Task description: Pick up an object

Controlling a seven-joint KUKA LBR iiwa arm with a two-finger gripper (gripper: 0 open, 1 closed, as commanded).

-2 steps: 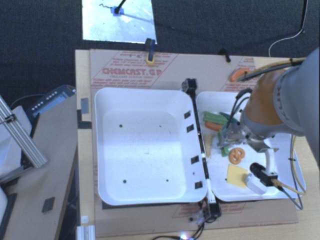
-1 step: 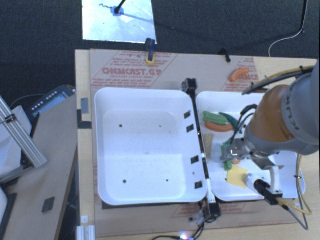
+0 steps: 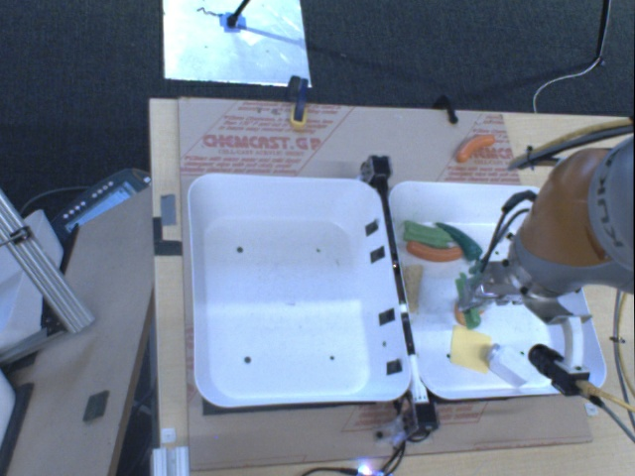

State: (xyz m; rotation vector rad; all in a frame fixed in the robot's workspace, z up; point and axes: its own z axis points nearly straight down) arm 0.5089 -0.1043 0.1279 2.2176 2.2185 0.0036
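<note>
Gripper (image 3: 474, 296) sits low in the right bin (image 3: 496, 194), over a small green-and-orange object (image 3: 467, 314) near a yellow block (image 3: 470, 349), probably to grasp it; its state I cannot tell.

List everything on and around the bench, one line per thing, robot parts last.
bins: 2, white, side by side on the bench
green pieces: 2, green, far part of the right bin
orange stick: 1, orange, right bin, just nearer than the green pieces
yellow block: 1, yellow, near part of the right bin
white block: 1, white, beside the yellow block
orange toy: 1, orange, on the board beyond the right bin
clip: 1, yellow and black, far edge of the board
sheet: 1, silvery, on the floor beyond the bench
arm: 1, grey and orange, over the right bin
claw: 1, dark, low in the right bin by a green-and-orange bit
</note>
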